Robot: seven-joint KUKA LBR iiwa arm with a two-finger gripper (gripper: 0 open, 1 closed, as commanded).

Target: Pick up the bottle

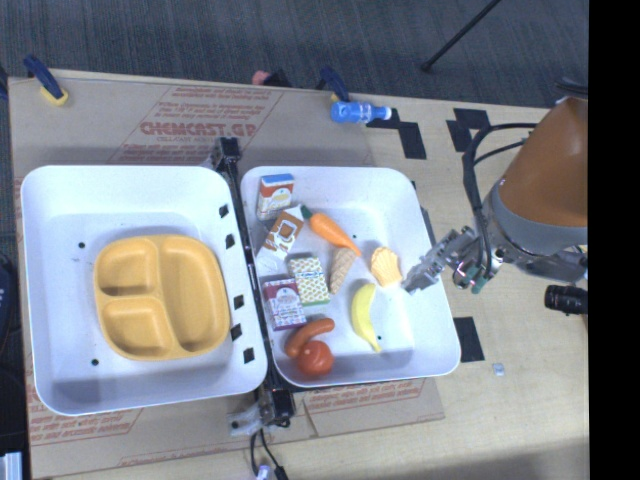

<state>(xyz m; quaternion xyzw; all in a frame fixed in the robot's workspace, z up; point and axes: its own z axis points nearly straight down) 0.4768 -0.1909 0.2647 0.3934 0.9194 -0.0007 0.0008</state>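
A small white container with an orange and blue label, the most bottle-like item (275,195), lies in the far left corner of the right bin (425,223). My gripper (428,268) hangs over the bin's right rim, on the end of the grey arm with the orange band (545,173). It is well to the right of the container, with a carrot (330,230) and other toy food between them. Nothing shows in the gripper.
The right bin also holds small cartons (308,278), a banana (364,315), a tomato (312,358), a sausage and a yellow bun (386,265). A yellow divided plate (160,295) sits in the left bin (50,208). A blue clamp (355,113) grips the bench's far edge.
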